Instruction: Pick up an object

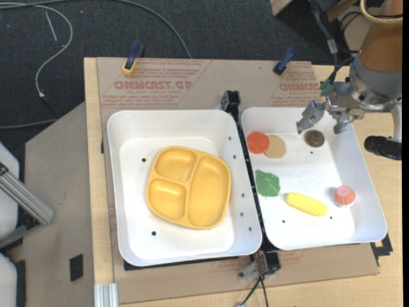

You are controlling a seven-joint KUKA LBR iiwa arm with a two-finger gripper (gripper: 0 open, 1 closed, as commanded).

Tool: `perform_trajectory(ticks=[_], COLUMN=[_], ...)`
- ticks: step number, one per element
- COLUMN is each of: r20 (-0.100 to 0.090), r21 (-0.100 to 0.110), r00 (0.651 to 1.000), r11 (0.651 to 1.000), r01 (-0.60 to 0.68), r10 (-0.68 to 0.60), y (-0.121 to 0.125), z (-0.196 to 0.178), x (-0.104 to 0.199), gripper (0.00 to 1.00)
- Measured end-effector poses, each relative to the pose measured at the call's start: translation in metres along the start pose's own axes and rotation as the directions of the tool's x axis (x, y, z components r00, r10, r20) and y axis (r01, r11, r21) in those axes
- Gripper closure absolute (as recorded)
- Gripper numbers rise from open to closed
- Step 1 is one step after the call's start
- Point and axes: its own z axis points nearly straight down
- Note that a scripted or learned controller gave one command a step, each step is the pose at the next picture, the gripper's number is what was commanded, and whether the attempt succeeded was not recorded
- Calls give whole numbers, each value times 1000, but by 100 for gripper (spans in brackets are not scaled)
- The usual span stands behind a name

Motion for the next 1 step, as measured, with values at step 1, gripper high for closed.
perform_trajectory(ticks=[1], r20=[2], r21=[-11], r00=[1000], r11=[1000], r01=[2], r10=[-2], y=[2], z=[-6], x=[0], gripper=[0])
